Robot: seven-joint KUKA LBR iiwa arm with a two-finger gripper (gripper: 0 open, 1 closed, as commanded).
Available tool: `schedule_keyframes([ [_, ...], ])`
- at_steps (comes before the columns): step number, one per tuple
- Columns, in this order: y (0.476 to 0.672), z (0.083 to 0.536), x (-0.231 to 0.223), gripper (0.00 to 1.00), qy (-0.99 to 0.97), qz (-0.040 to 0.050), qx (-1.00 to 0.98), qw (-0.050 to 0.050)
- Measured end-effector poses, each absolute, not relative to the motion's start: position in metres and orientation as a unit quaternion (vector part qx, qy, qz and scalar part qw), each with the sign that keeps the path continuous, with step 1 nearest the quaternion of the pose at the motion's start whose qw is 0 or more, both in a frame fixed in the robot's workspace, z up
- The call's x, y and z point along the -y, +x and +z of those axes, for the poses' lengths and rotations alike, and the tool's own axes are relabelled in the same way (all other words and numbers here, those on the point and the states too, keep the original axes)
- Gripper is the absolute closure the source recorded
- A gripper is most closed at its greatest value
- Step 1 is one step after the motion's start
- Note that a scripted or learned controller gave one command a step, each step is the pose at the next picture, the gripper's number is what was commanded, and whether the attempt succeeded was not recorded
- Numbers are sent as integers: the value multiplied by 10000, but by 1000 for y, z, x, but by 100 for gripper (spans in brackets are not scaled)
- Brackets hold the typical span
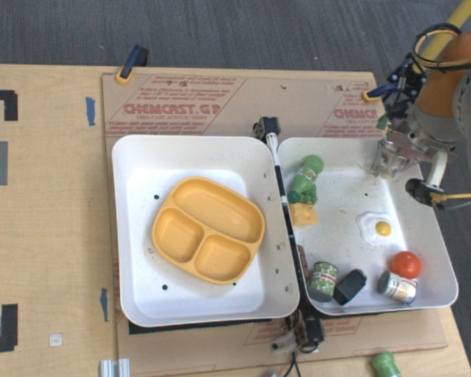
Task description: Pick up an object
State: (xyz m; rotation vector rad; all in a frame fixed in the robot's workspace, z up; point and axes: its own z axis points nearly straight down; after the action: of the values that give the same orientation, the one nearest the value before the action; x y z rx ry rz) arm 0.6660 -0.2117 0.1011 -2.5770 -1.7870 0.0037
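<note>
The right bin holds several small things. A green bottle lies at its upper left, above a yellow block. A toy fried egg rests mid-right. Along the front are a green can, a black piece, a silver can and a red tomato. My gripper hangs over the bin's far right corner, open, with nothing between its fingers. It is well above the egg and to the right of the bottle.
The left bin holds a yellow three-compartment plate. A black divider clamp sits between the bins at the back. A green object lies on the bench in front of the right bin.
</note>
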Motion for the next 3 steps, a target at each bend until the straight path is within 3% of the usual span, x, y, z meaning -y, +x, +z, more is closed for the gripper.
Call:
schedule_keyframes([
  [1, 669, 101, 202, 0, -8203, -39, 5719, 111],
  [2, 667, 144, 212, 0, -8336, -7, 5524, -10],
  [3, 667, 137, 210, 0, -8048, -30, 5935, -21],
])
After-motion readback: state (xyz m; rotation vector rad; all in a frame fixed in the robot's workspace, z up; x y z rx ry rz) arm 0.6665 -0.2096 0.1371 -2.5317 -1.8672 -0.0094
